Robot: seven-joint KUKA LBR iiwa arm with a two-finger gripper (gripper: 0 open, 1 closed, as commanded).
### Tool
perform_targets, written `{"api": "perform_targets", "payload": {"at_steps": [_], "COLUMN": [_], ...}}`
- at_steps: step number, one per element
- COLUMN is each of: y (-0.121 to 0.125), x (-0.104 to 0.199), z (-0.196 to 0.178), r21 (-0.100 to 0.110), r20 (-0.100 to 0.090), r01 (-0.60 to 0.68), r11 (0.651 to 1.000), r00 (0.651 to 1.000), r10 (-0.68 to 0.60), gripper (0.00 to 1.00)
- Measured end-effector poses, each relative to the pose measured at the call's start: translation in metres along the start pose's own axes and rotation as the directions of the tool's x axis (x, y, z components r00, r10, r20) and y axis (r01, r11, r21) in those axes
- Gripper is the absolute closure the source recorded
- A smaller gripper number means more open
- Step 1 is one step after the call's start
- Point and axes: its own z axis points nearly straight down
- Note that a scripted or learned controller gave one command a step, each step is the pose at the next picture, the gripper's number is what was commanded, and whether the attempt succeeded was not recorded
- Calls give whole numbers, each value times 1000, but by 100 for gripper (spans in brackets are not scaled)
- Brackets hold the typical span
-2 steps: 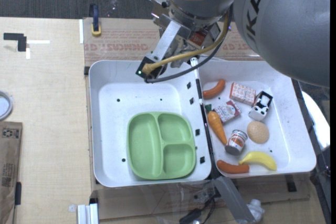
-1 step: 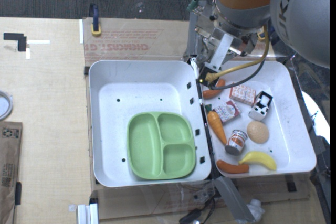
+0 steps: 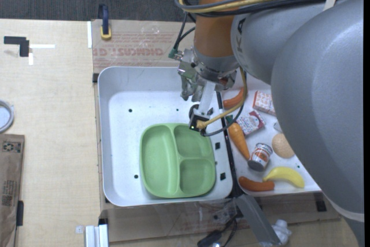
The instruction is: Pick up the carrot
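A: Two shallow white bins are seen side by side. What lies nearest the camera?

B: Nearest, below the gripper [image 3: 199, 102] in the view, the green divided plate [image 3: 178, 160] is laid flat in the left bin [image 3: 115, 124]. Below and to the right of the gripper, in the right bin [image 3: 306, 183], a banana [image 3: 284, 176] and a red sausage-like piece [image 3: 255, 184] are found at the near edge, with a small can [image 3: 261, 155] just behind them.

A: And the carrot?

B: The carrot [image 3: 237, 139] is placed in the right bin, just across the dividing walls, to the right of the gripper and slightly below it, lying at a slant beside the can. It is not touched by the gripper. A small packet [image 3: 250, 122] and a red-and-white carton [image 3: 263, 102] are seen further back, with another orange-red piece [image 3: 233, 98] close to the gripper's right.

A: Is anything held?

B: Nothing is seen between the fingers, and whether they are open or closed cannot be told; they are tangled visually with cables and brackets. The gripper is judged to be held over the left bin's back right corner, so a shift to the right would be needed before the carrot could be reached.

A: What is obscured?

B: Much of the right bin is covered by the grey arm [image 3: 312, 66], and a tan rounded object [image 3: 282, 146] is partly cut off by it.
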Motion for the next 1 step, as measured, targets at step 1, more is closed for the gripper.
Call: {"api": "perform_targets", "payload": {"at_steps": [1], "y": [-27], "x": [-19], "z": [-68], "r21": [-1], "r20": [0], "r01": [-76], "r11": [997], "r00": [997], "r10": [76], "gripper": [100]}}
